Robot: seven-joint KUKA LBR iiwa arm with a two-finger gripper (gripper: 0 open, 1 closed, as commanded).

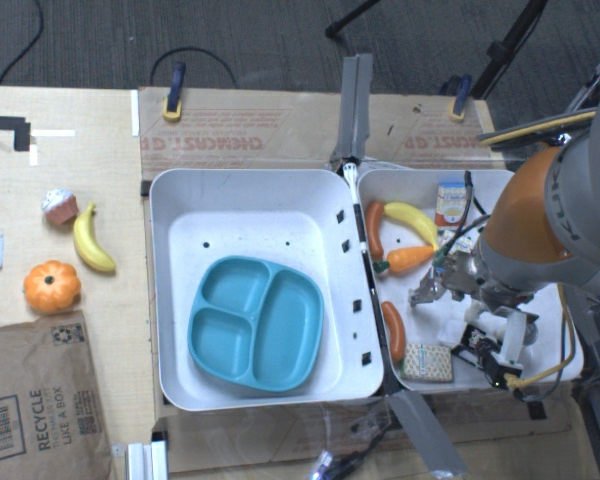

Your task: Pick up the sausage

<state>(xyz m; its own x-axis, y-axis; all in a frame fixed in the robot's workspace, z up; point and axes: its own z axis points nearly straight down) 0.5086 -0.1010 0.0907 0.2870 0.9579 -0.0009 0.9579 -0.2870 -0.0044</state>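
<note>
We've got the arm (540, 218) reaching in from the right over the right bin (570, 368), wrist low above the bin's middle. The gripper (432, 286) sits just below the carrot (410, 259); its metal ends are small and partly masked by cabling, so we cannot tell whether it is parted or closed, and nothing visibly sits in it.

Two sausage-like pieces here, both hugging the bin's left wall: one sausage (393, 330) at lower left, lying lengthwise just above the cracker-like sponge block (428, 362), and a second reddish sausage (375, 230) at upper left, beside the banana (412, 222). We judge the lower one is the easier target: open floor to its right, only the wall on its left.

The wall matters, since a sausage against it leaves little room on that side. We'd want the approach aligned across its short axis, offset toward the bin interior.

A small can (450, 203) stands upright at the back, clear of the work zone.

The left bin (170, 268) holds only a blue divided plate (256, 324), probably a drop-off spot. Outside the bins on the bench (100, 368), well apart: a second banana (91, 241), a small pumpkin (52, 287) and a cupcake (59, 207). Not relevant to the pick.

Task status, our read: the grasp is not yet made, both sausages flat on the bin floor.
</note>
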